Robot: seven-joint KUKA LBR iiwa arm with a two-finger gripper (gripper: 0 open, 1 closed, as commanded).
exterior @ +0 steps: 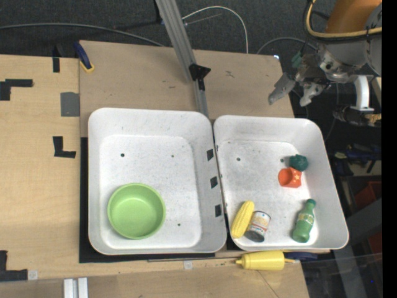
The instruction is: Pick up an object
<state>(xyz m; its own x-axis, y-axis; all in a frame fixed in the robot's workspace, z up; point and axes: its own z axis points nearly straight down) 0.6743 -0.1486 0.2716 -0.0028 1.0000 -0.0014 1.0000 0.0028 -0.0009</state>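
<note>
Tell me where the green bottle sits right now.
The green bottle lies in the right bin, near its front right corner, right of the small can and below the orange toy.

Sitting side by side and touching along their inner rims on a tan bench (136,73): a left white bin (149,112) and a right white bin (267,119). Rising at a slant from behind their join, a grey metal pole (177,27). Looping behind it, a thin white cable (217,9). Lying on the bench's left, black tape marks (60,146) and a grey patch (70,103). Gripping the far edge, a blue and yellow clamp (84,57).
</note>
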